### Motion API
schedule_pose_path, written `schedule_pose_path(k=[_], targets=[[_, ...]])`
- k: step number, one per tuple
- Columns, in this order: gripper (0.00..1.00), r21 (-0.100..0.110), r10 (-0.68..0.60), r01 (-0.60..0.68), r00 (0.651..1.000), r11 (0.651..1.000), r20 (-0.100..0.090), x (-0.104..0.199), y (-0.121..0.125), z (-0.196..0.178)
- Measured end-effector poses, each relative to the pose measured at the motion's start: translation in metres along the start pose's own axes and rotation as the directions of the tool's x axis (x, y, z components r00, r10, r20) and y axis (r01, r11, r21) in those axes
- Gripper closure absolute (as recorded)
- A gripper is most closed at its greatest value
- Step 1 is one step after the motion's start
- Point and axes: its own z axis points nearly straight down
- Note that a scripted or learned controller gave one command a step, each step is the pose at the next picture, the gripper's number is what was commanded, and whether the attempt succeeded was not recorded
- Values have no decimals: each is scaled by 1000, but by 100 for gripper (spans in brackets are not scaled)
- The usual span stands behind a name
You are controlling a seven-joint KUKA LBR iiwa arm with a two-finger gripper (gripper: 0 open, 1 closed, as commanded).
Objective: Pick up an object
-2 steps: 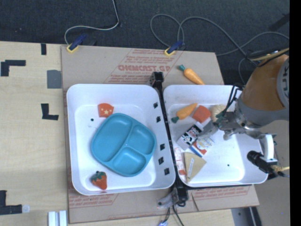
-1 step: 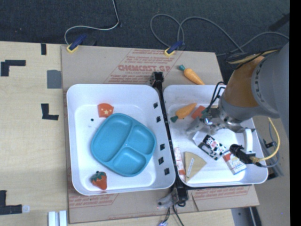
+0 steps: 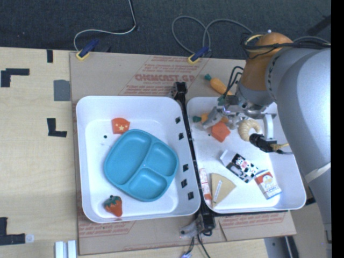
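**Pick attempt in right bin: close on the orange block squarely**

Observed: two-finger gripper (image 3: 222, 118) low over the far part of the shallow white right-hand bin (image 3: 293, 198), directly above and apparently touching the small orange cube-shaped block (image 3: 220, 132). Cannot tell from this slant how wide the jaws stand, nor whether anything is held between them; no grasp confirmed.

Likely target: the orange block, lying on the bin floor, just beside the pale beige croissant-shaped toy (image 3: 249, 128) on its right and near a small green piece (image 3: 196, 119) on its left.

Recommended conduct of the step:
- Centre over the block before closing; straddle two opposite flat faces, not a corner, to avoid squeezing it out sideways.
- Descend fully, so that contact falls at mid-height of the block and not on its top edge.
- Keep clear of the croissant-shaped toy; a jaw landing on it would likely push both things and spoil the grip.
- Close slowly, then lift straight up, with no sideways drag toward the black divider rail (image 3: 185, 133) between the bins.
- Verify the hold only once the block is seen off the floor.

Elsewhere in the right bin, well apart from the work: black-and-white patterned packet (image 3: 242, 167), tan wedge-shaped piece (image 3: 221, 186), small red-and-white carton (image 3: 267, 184). No interference expected from these.
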Motion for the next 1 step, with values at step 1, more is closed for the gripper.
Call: schedule_pose_path(k=[1], targets=[[0, -24, 5, -5, 1000, 1000, 2, 25, -10, -1]])
